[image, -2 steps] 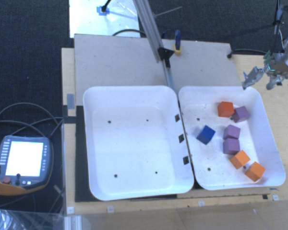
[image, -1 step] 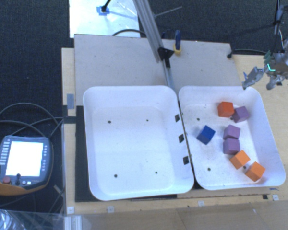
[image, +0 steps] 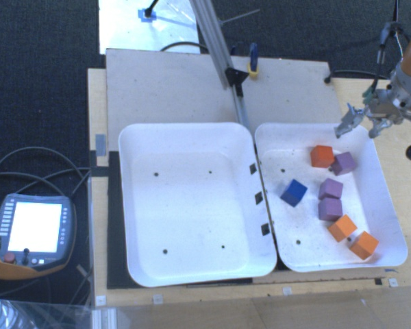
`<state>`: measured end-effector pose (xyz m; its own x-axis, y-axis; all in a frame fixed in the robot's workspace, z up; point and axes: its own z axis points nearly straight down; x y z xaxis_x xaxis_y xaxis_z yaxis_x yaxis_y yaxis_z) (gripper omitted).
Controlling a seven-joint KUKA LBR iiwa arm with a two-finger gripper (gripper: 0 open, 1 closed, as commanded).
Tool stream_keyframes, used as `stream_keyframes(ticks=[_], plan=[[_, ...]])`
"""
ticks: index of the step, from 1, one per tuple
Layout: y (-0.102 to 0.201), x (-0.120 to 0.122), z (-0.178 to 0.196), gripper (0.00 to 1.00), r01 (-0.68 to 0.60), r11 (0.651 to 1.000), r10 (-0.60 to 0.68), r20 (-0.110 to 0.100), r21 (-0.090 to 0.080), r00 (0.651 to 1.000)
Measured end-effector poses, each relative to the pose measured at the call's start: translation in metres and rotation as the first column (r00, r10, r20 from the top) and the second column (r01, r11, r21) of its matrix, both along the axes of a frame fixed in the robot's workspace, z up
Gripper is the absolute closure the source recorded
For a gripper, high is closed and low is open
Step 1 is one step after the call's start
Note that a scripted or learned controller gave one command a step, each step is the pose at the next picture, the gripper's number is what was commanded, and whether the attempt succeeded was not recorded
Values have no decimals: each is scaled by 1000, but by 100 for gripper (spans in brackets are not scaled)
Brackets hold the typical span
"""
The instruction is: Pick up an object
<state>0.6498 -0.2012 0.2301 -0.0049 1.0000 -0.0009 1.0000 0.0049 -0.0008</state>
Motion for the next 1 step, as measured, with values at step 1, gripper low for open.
stream_keyframes(ticks=[1], plan=[[-1,-3,-42,0,2,1000,-2,0,0,1000]])
